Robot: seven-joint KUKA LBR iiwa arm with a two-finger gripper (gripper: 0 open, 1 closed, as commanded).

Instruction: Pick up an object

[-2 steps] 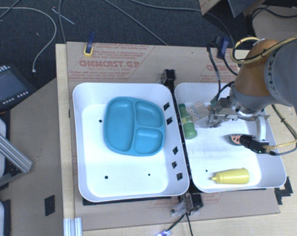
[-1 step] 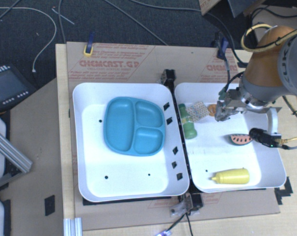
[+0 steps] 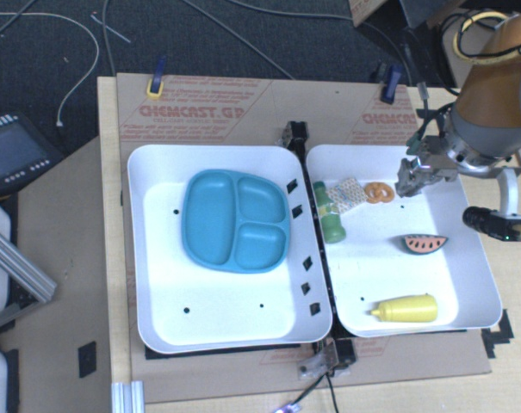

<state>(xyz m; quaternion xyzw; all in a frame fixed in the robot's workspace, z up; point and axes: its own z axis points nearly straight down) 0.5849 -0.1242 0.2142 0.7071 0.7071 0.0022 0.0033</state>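
**Currently: end effector over right bin**

I see the end effector (image 3: 409, 179) low in the right bin (image 3: 475, 265), just beside the pretzel (image 3: 380, 193). Can't tell its state. Watermelon slice (image 3: 424, 243) and mustard bottle (image 3: 406, 309) lie nearer the front. Blue plate (image 3: 235, 220) sits in the left bin (image 3: 157, 256).

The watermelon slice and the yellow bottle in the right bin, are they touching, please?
Apart. The camera view shows bare white bin floor between the watermelon slice and the yellow bottle.
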